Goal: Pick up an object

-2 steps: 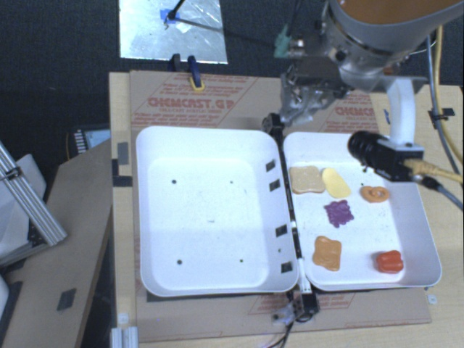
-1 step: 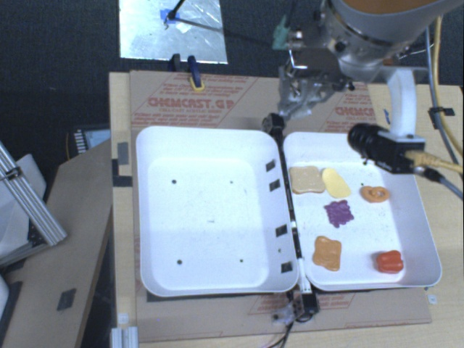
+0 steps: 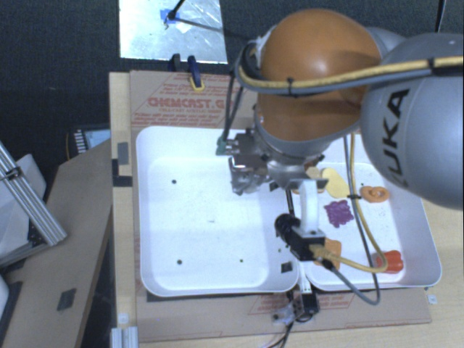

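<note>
Bench (image 3: pixel 122 216) carries two white bins side by side. Fingers (image 3: pixel 239 185) hang at the 3 o'clock rim of the left bin (image 3: pixel 188 216); their opening cannot be told. Candidate objects lie in the right bin (image 3: pixel 424 252), at 3 to 5 o'clock from the fingers: yellow piece (image 3: pixel 335 182), purple piece (image 3: pixel 338 212), orange ring (image 3: pixel 375 193), red piece (image 3: pixel 391 261).

A pale bench (image 3: pixel 119 114) carries a flat brown cardboard sheet (image 3: pixel 181 104) printed with red lettering. Two shallow white bins sit side by side on the sheet. The wide bin (image 3: pixel 196 194) lies toward 9 o'clock. The second bin (image 3: pixel 429 263) lies toward 3 o'clock and is partly hidden by the arm. At 12 o'clock a blue-and-yellow clamp (image 3: pixel 194 75) sits on the sheet's far edge, with a black clamp (image 3: pixel 176 62) just beside it at its 9 o'clock.
</note>
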You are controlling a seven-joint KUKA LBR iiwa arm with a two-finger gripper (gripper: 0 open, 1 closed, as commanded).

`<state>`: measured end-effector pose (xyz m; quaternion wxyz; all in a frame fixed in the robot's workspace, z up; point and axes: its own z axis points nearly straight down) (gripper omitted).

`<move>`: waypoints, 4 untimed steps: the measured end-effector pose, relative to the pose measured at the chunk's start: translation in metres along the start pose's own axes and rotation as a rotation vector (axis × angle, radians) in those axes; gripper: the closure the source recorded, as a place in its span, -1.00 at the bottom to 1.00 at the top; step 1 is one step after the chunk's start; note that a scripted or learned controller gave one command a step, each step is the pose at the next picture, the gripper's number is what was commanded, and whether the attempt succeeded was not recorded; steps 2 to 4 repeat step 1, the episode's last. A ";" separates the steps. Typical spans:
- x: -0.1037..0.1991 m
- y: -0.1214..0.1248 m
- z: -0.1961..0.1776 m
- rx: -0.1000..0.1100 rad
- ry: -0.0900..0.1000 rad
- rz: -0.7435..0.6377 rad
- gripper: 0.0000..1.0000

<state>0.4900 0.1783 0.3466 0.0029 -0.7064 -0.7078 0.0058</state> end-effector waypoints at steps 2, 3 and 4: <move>-0.089 -0.003 0.018 -0.011 0.002 0.010 1.00; -0.089 -0.003 0.018 -0.011 0.002 0.010 1.00; -0.089 -0.003 0.018 -0.011 0.002 0.010 1.00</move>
